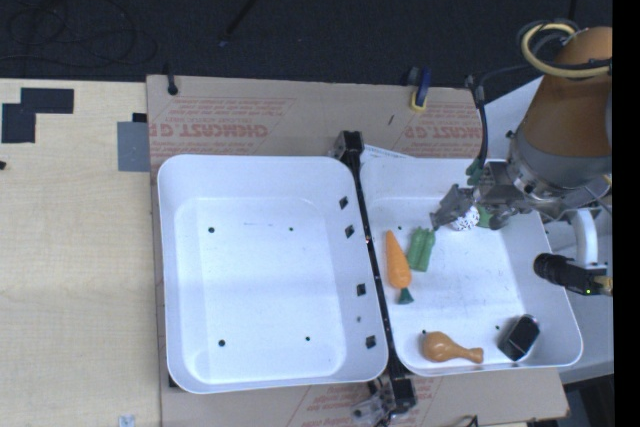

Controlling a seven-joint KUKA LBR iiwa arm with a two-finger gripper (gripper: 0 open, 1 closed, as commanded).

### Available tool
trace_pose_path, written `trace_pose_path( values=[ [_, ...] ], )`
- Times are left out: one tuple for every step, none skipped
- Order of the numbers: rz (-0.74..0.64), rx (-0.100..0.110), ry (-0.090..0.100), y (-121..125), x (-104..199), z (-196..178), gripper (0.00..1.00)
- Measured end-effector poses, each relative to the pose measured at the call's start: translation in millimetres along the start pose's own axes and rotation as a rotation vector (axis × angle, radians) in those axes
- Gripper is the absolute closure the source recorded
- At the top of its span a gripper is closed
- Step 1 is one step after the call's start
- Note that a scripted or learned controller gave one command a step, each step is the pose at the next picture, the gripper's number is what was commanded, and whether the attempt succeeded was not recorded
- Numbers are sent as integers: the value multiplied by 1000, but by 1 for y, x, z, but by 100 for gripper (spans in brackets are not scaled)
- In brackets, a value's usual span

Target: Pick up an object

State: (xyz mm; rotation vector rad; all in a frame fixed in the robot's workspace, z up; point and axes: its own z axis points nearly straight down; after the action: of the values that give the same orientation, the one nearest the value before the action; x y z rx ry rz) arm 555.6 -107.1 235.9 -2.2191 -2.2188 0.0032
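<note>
In the right bin lie an orange carrot with a green tip, a green block just to its right, a tan drumstick-shaped toy near the front wall and a small black object in the front right corner. My gripper hangs low over the bin's back part, to the right of the green block. A small white object with dark specks sits directly under it; whether they touch is unclear.
The left bin stands beside the right one, with a black divider clamp between them. Both rest on a cardboard sheet. The arm's orange band and cables rise at the right.
</note>
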Motion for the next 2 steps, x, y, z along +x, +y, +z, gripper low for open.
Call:
trace_pose_path(
  values=[
    [3, -22, -8, 10, -48, -172, 0],
    [9, -18, -9, -81, -111, -312, 0]
  ],
)
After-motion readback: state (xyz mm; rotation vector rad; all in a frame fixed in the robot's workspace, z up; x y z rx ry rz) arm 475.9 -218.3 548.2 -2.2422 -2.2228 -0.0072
